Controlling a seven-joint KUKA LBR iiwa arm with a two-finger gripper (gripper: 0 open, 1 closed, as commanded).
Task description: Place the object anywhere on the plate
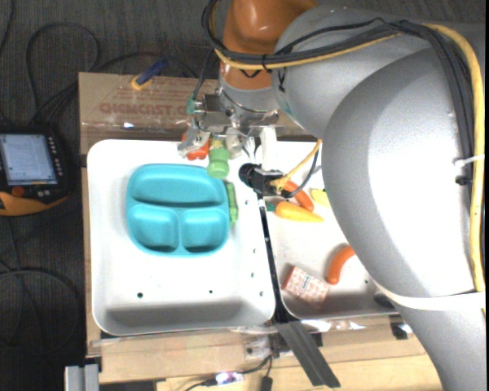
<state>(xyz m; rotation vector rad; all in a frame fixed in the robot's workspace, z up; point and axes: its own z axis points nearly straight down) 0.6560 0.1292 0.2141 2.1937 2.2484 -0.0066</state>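
Green object point(219, 166) just below claw point(221, 141)

A dark grey carpet floor point(33, 47) is lying all around the table point(106, 108). Black cables point(57, 35) are curling over it, off to the left of the claw point(220, 141). A handheld screen point(20, 165) is glowing on the floor, far left of the claw.
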